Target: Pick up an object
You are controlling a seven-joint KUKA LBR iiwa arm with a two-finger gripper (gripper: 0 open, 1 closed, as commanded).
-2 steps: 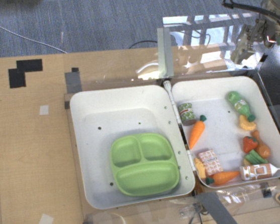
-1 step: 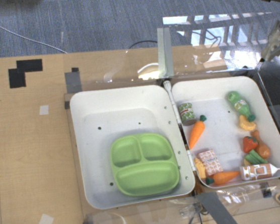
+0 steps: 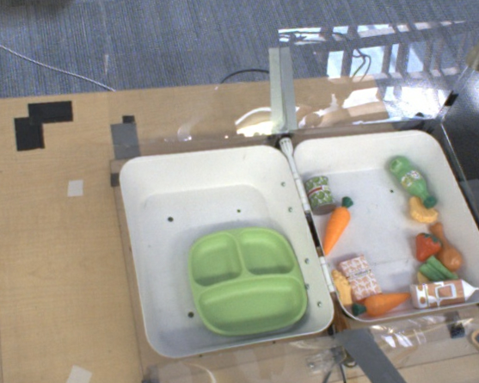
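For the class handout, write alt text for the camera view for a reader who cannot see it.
Two shallow white bins sit side by side on a wooden bench. The left bin holds a green divided plate; the right bin holds toy food, including a carrot, a green bottle and a small can.

1 fixed camera looks down at a slant on both bins (image 3: 142, 242).

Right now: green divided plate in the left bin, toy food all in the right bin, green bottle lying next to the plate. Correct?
One thing is off. In the camera view the green bottle lies in the right bin, near its far right corner, not next to the plate. The rest holds: the green divided plate sits in the left bin, and the toy food is all in the right bin.
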